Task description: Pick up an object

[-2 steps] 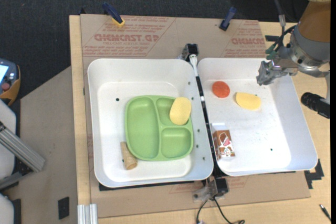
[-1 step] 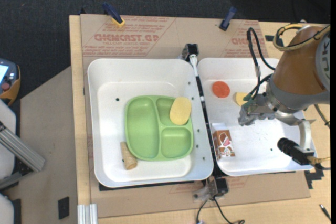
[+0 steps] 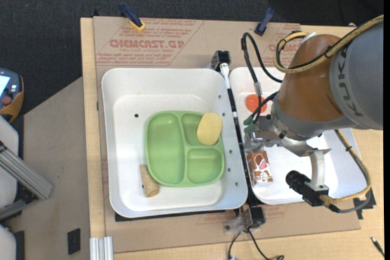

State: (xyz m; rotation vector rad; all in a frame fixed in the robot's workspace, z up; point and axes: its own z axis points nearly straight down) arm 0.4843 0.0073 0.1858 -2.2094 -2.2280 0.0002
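Reaching over the right bin: grey arm point(image 3: 341, 82) with its orange band covers most of that bin; the gripper point(image 3: 253, 134) sits low at the bin's left wall.
Fingers: hidden under the wrist, so I cannot tell whether they are open, closed or gripping anything.
Writing on the arm: white letters "KU" show on the grey casing, up and to the right of the gripper; the rest runs out of sight.
Writing on the tabletop: red print reading roughly "CHEMCAST G.P." on the brown cardboard tabletop point(image 3: 152, 39), far above and left of the gripper; smaller red lines around it are too fine to read.
Packet: a small brown and white packet point(image 3: 260, 167) lies flat in the right bin point(image 3: 286, 195), just below the gripper; its printing is too small to read.
Orange object: a small orange thing point(image 3: 252, 101) lies just above the gripper, partly covered by the arm.
Left bin: the left bin point(image 3: 122, 131) holds a green divided tray point(image 3: 177, 155), left of the gripper.
Yellow object: a pale yellow rounded lump point(image 3: 209, 128) rests on the tray's upper right part, near the gripper's left.
Tan piece: a short tan piece point(image 3: 148, 181) lies against the tray's lower left edge, well away from the gripper.
In the way: the two bins' touching walls stand between the gripper and the tray.
Clamps: two blue clamps point(image 3: 131, 15) grip the tabletop's far edge.
Cables: black cables point(image 3: 253, 58) loop above the gripper.
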